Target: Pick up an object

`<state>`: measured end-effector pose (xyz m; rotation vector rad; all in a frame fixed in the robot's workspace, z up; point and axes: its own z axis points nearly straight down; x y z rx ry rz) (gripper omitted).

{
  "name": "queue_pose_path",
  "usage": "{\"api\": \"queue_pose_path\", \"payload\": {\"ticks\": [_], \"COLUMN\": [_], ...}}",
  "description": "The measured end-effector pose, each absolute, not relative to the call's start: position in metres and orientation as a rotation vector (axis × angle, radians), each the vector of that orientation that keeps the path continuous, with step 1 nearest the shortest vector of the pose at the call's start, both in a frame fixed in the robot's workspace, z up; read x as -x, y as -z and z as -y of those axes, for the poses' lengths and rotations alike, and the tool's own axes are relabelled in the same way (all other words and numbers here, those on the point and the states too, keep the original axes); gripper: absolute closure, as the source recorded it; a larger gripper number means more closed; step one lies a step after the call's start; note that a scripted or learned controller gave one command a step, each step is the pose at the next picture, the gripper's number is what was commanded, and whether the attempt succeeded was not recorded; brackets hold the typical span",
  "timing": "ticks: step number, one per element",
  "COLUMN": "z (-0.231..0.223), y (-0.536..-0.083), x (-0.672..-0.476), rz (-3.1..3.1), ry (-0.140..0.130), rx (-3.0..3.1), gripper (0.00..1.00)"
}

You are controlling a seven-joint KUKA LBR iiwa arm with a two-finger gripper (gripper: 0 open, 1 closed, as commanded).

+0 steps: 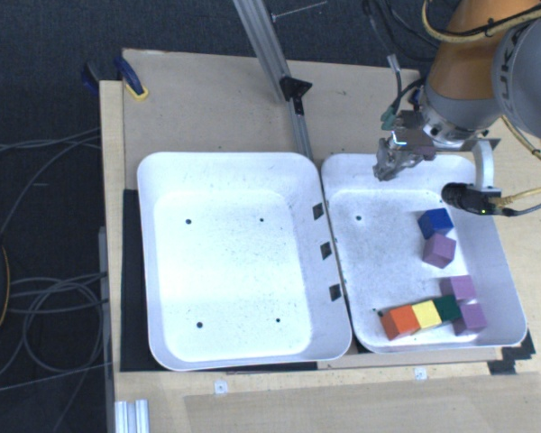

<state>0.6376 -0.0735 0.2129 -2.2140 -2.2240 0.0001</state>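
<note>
Row of blocks [421,317], orange, yellow, green, lies along near rim of right bin [370,242], purple blocks [464,300] at its end. Blue block [435,222] and purple cube [439,250] sit mid-bin, just touching. Gripper [394,165] hangs over bin's far edge, apparently carrying nothing; jaw state cannot be told, view too small. Left bin [162,179] alongside. Step likely approach: next move calls for travel toward blue block, then descent.

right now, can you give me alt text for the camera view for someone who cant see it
A grey-and-orange robot arm's gripper hangs over the far edge of the right bin, which holds blue, purple, orange, yellow and green blocks along its right and near sides. The left bin sits beside it.
</note>
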Motion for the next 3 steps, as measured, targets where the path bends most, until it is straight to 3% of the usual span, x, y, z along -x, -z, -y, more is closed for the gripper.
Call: {"api": "queue_pose_path", "payload": {"ticks": [3], "z": [-0.063], "y": [-0.216], "x": [-0.543], "rz": [2.224], "ry": [-0.001], "rx": [2.212], "gripper": [1.0]}}
